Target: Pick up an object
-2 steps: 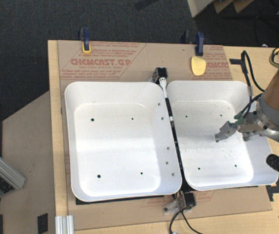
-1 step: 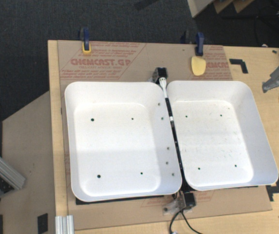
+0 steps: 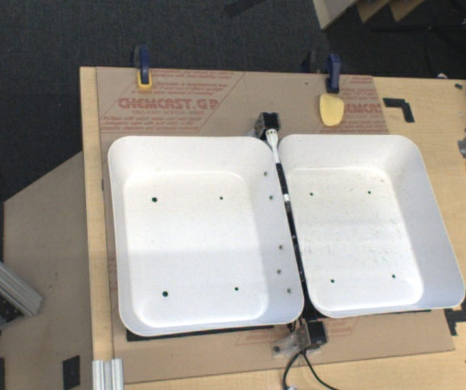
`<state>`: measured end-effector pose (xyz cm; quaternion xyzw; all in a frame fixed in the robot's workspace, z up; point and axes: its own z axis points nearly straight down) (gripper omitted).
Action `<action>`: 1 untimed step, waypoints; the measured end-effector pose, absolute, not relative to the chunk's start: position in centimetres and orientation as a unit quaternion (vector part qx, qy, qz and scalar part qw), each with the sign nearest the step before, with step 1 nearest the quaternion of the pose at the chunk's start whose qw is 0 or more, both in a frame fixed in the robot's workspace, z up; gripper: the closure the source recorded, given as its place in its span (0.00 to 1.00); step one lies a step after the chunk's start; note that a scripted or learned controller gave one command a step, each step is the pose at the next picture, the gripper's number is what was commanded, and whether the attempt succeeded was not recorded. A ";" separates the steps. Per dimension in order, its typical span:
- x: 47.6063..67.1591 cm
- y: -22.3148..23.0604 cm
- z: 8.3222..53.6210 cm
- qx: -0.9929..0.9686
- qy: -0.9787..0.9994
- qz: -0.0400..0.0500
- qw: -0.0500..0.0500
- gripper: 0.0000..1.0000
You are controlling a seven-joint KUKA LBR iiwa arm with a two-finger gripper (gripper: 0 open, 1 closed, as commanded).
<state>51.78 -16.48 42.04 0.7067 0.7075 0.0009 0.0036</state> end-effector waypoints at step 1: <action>54.4 -10.8 32.0 0.706 0.709 -0.001 -0.003 1.00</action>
